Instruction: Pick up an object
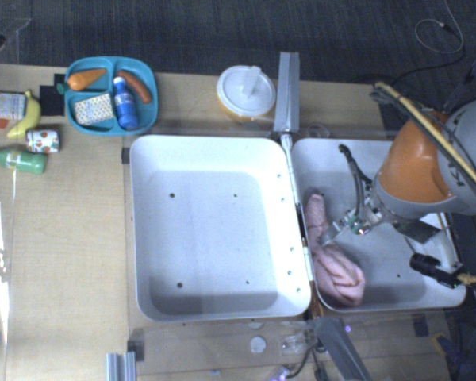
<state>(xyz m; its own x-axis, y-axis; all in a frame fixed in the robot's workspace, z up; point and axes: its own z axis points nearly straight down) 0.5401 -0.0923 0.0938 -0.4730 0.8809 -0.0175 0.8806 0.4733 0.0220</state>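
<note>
A pink, soft-looking object (334, 267) lies along the left wall of the right white bin (397, 288). It is narrow at its far end and bunched at its near end. My gripper (343, 225) hangs low over the right bin, just right of the pink object's narrow part and close to it. Whether it touches the object cannot be made out. The grey arm with its orange band (412, 169) reaches in from the right above the bin.
The left white bin (143, 236) lies beside the right one, with a metal bar (286, 94) rising behind their shared wall. On the bench at the back left stand a blue divided tray (111, 94) of toy food, a white lidded cup (246, 91), a banana (24, 116), a can and a green bottle.
</note>
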